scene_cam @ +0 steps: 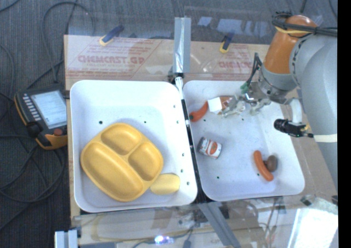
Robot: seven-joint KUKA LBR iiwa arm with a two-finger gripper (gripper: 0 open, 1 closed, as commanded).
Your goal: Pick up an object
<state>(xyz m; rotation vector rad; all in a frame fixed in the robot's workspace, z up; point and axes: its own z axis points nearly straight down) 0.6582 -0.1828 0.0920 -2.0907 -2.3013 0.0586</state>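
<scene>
The small metal two-finger gripper is too tiny and blurry to make out, and it overlaps the white-and-orange packet in the right white bin. The big grey arm right of that bin gets chopped off by the frame edge. The label on the little red-and-white can mid-bin is unreadable.

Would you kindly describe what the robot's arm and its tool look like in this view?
The arm is bulky, rounded and light grey, with an orange band above the wrist. Dark cables loop near the band. The tool is small, metallic and pale, with thin fingers; a black fitting juts from the arm's side.
</scene>
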